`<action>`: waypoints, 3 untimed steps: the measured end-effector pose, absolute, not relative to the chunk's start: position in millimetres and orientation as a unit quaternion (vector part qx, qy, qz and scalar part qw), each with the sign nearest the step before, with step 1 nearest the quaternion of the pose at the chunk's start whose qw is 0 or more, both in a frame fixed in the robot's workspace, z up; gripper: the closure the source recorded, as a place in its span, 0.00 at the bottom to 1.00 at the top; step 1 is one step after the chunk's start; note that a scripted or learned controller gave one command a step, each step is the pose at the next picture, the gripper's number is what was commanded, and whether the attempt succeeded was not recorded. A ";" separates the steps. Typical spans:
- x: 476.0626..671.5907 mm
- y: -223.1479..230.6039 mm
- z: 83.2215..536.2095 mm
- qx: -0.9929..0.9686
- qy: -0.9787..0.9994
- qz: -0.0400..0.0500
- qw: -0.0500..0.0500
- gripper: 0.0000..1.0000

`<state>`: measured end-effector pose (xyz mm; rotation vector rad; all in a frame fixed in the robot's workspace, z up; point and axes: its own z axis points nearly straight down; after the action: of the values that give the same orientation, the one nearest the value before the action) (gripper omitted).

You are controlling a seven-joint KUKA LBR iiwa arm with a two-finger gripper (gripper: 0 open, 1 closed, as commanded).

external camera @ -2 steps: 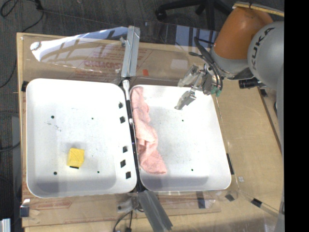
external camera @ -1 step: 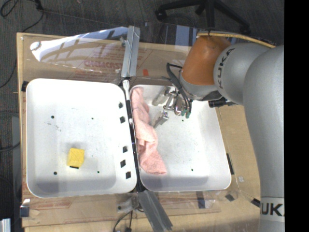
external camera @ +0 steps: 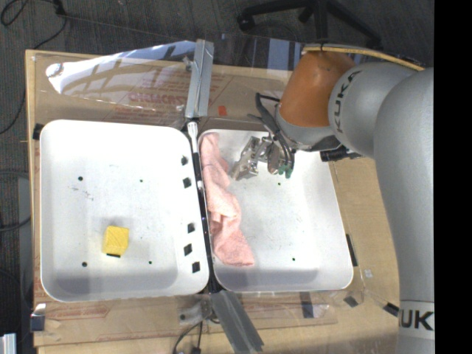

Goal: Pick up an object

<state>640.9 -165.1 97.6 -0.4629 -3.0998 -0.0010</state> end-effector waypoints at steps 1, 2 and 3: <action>637.1 -205.5 106.1 -0.119 -0.993 0.000 0.001 1.00; 633.5 -211.3 213.0 -0.182 -0.983 0.001 -0.001 1.00; 649.1 -210.4 223.6 -0.308 -0.951 0.000 -0.001 1.00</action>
<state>649.1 -210.4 223.6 -0.9680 -2.9909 0.0014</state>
